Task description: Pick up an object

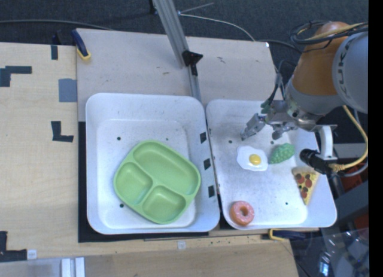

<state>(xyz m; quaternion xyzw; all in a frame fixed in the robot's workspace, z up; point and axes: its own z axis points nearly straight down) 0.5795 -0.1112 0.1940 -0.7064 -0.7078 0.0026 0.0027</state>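
The candidate objects all lie in the right bin (222, 150): a toy fried egg (252, 159) near the bin's middle, a green leafy toy (281, 153) just beside it on the right, a pizza slice (305, 183) near the right wall, and a pink frosted doughnut (242, 213) at the front edge. None of them sits between the fingers; each rests on the bin floor. The gripper (264, 128) hangs over the rear half of the right bin, behind the egg and the green toy and apart from both. Its fingers (252, 127) are spread, one dark finger angled out toward the left and the other toward the front, with bare bin floor visible between them. Above the gripper, the grey arm with its orange band (317, 69) enters from the right side. The left bin (99, 150) holds a green compartment plate (157, 181), which lies slightly turned in the front half, well apart from the gripper. A slanted metal rail (170, 21) runs from the top of the view down to the seam between the two bins. The bins stand on a pale wooden bench (36, 168) marked with dark tape pieces on its left part.
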